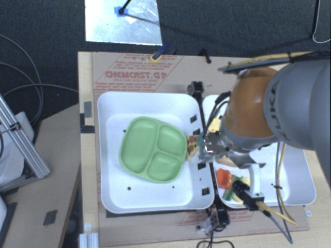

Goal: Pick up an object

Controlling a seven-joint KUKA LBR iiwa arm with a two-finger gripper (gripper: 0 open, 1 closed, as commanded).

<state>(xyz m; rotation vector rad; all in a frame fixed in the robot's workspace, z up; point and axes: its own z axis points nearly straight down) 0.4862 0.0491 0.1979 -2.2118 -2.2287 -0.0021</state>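
A green divided plate [153,149] lies in the left bin [116,195], slightly right of its middle. My gripper [202,150] hangs low over the divider between the two bins, just off the plate's right edge. A small red and yellow object [192,144] sits right beside the gripper at the left bin's right wall; I cannot tell whether it is held. In the right bin [305,190], near its front left corner, lie a red-orange piece [223,177], a small green piece [236,180] and a pale yellow piece [246,180]. The arm hides most of that bin.
The wide grey and orange arm [258,107] spans the right bin from the right. Cardboard [137,71] lies under and behind both bins. A shiny sheet [123,14] is on the floor at the back. Aluminium framing [20,143] stands at the left.
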